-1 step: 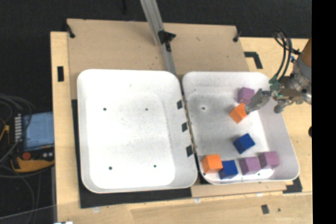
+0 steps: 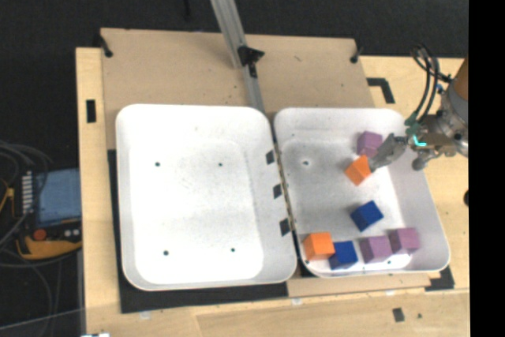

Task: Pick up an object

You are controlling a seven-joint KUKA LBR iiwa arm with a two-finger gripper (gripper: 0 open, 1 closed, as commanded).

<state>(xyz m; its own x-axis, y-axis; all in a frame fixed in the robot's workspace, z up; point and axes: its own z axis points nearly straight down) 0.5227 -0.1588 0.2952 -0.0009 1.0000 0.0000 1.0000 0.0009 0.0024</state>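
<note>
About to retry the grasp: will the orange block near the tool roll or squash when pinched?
The orange block looks flat-faced, so it should slide rather than roll. It sits tilted, so it may twist. Probably rigid and light.

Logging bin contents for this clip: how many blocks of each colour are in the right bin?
Purple blocks: 3
Orange blocks: 2
Blue blocks: 2
Total: 7

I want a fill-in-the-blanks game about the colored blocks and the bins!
1. All the blocks lie in the ___ bin.
2. The block nearest the gripper is orange and lies just below a ___ block.
3. There are ___ blue blocks.
4. The arm comes in from the ___ side.

Missing words: right; purple; two; right
</note>
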